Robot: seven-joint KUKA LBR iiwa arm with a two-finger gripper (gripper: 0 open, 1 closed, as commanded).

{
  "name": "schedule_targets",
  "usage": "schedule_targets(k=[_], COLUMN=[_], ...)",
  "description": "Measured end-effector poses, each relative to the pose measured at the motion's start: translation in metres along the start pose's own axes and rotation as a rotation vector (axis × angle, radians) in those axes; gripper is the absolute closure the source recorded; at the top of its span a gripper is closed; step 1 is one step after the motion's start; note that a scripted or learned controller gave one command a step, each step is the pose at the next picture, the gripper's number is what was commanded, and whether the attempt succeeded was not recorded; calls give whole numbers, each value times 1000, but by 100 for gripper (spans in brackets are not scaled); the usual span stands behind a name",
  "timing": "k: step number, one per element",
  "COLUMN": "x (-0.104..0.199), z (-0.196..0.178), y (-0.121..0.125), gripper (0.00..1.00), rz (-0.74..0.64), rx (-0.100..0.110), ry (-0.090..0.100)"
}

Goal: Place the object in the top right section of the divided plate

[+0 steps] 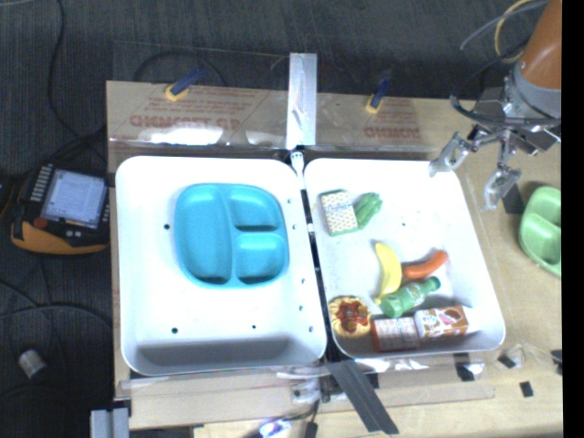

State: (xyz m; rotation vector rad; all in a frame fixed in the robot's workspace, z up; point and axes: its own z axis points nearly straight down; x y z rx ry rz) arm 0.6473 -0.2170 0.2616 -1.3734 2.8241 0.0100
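A blue divided plate (231, 234) lies in the left bin (146, 336), with nothing in its sections. The right bin (456, 235) holds several toy foods: a yellow banana (388, 266), an orange carrot (425, 264), a green bottle (410, 297), a small pizza (350, 316), a red-labelled box (421, 328), a checkered packet (338, 213) and a green vegetable (367, 208). My gripper (474, 172) hangs at the upper right, above the right bin's far right corner, open with its two fingers spread and nothing between them.
A green object (544, 226) sits on the bench right of the right bin. A metal divider post (302, 99) stands behind the bins. A handheld device (64, 206) lies on the floor at left. Cables trail near the arm's wrist.
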Motion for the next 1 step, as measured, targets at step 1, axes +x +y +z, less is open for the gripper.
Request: schedule_targets(k=[1], x=[0], z=[0], y=[0], gripper=[0], rz=[0], rx=[0], ry=[-1])
